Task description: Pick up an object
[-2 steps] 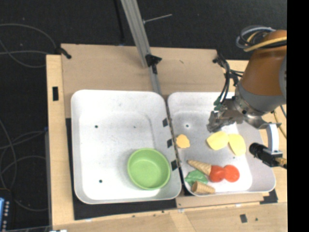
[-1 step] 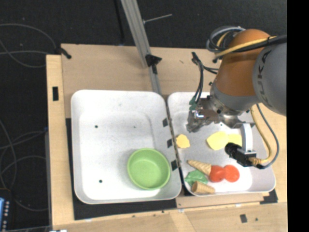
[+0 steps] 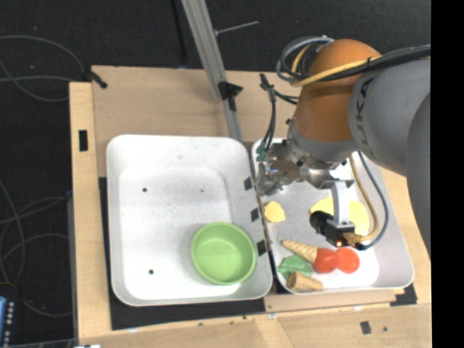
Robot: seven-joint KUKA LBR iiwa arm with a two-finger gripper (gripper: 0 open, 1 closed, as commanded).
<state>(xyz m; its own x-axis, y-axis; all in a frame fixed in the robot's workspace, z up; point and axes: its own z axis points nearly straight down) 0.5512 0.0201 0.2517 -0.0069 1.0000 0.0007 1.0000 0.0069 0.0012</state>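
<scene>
A small yellow toy piece [image 3: 274,212] lay in the right bin [image 3: 391,267], close to that bin's left wall at about nine o'clock from the bin's middle. The gripper [image 3: 270,174] hung just above it, at roughly twelve o'clock from the piece; whether its jaws were released or clenched could not be told, and nothing showed between them. At five o'clock from the yellow piece lay a toy ice-cream cone [image 3: 300,249], with a green toy piece [image 3: 293,264] just beneath it and a second cone [image 3: 304,282] at the bin's front edge. A red toy tomato [image 3: 337,260] sat just beside these, at three o'clock from the cones. A larger yellow object [image 3: 355,212] rested behind a black part at about three o'clock from the small yellow piece. The grey arm with its orange band [image 3: 330,100] reached in from the right. The left bin [image 3: 145,180] held a green bowl [image 3: 222,253], upright, near its front right corner at five o'clock. Both bins stood side by side on a wooden bench [image 3: 145,100].
</scene>
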